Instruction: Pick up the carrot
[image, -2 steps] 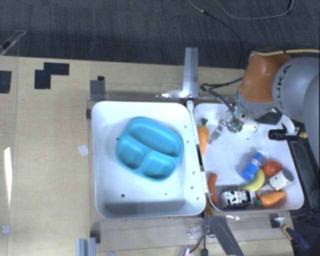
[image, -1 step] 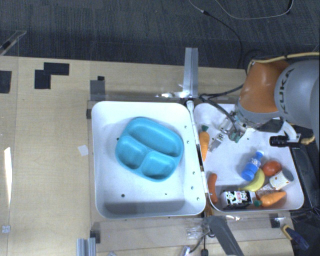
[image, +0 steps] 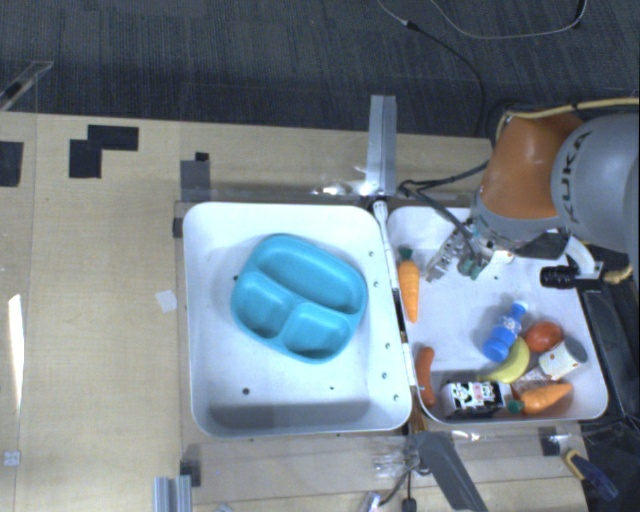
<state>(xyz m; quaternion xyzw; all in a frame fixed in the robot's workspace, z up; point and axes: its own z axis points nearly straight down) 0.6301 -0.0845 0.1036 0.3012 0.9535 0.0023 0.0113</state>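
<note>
A pale wooden bench (image: 90, 330) with black markings (image: 103, 147) meets dark grey carpet (image: 200, 50) crossed by a cable (image: 470, 30).

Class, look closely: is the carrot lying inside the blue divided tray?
No, the carrot lies in the right bin, against its left wall.

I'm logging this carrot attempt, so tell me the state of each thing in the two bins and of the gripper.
carrot: lying free by the right bin's left wall, not gripped
gripper: above the right bin, just right of the carrot, nothing between its fingers
blue divided plate: flat in the left bin, nothing on it
blue bottle: lying on its side
banana: lying against the bottle
</note>
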